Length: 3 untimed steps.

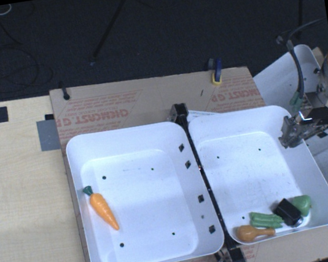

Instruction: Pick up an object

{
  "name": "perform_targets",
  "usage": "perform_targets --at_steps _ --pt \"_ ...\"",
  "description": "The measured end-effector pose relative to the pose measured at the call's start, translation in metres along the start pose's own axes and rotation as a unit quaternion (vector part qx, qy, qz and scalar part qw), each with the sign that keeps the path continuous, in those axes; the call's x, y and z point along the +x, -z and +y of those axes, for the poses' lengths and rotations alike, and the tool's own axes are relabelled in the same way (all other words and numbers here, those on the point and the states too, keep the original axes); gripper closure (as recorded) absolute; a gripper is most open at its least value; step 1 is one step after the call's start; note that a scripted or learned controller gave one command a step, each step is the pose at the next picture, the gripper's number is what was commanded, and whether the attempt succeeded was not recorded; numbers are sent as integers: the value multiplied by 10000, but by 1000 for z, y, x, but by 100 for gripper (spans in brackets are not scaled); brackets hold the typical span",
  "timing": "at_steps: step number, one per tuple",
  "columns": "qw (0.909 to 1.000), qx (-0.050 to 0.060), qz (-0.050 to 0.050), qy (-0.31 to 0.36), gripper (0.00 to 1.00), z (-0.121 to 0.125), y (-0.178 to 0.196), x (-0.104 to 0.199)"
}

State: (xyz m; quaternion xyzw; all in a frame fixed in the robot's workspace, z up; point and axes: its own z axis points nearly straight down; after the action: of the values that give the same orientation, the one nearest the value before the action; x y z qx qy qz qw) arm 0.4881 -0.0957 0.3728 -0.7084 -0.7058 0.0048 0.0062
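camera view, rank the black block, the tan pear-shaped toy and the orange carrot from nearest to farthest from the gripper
From the gripper at the right bin's right rim:
1. Black block, in the right bin's near right corner, among the green toys.
2. Tan pear-shaped toy, by the same bin's near rim, further left.
3. Orange carrot toy with a green top, by the left bin's left wall, clearly farthest.

The grey robot arm [320,79] comes in from the right side of the camera view. Its dark two-finger metal gripper [289,135] is low at the right border, tilted down toward the left, with nothing seen between it.
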Motion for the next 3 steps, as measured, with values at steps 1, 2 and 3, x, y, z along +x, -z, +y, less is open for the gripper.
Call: perform_targets --at_steps 1,2,3 --pt "10000 -96 -16 20 100 -14 71 -10" --pt "10000 -18 -3 7 100 -13 -34 -28" --pt "10000 -87 -23 0 100 -12 11 -73"
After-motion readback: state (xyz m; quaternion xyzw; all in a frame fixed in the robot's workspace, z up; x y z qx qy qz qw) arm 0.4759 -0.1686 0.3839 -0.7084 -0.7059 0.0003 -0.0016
